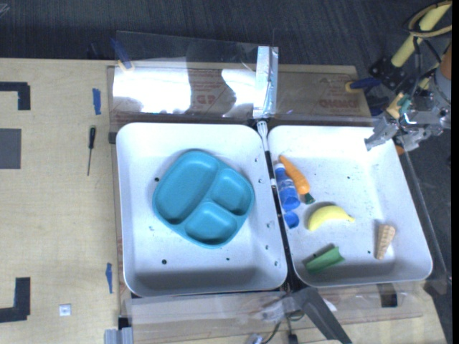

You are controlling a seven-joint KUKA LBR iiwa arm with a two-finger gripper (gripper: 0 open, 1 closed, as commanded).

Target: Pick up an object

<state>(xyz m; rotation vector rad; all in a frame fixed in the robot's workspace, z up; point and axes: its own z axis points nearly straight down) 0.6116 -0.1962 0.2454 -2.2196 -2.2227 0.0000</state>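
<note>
As I look down on the table [50,213] from my remote screen, I see at the far left its pale wooden surface with some black marks and a thin dark tool [90,149] lying near the left bin. The left bin [143,264] takes the middle-left of the frame, and a blue divided plate [204,197] lies in its middle, slightly tilted. Above both bins, at the top centre, there is a clear plastic sheet [193,77] that reflects the light strongly.

The right bin [401,264] holds the small objects. Along its left wall I see a blue bottle [287,196] and just beside it, touching, an orange carrot [295,175]. A little more to the right lies a yellow banana [328,216], near the centre of this bin. Below it, toward the lower edge, there is a green object [323,259]. Near the right wall lies a beige cone-like piece [385,240], well apart from the others.

The claw [387,136] hangs at the upper right corner of the right bin, over its rim, far from all objects. I cannot tell whether it is apart or together, because it is too small and blurred. Behind it are yellow cables [423,27].
</note>
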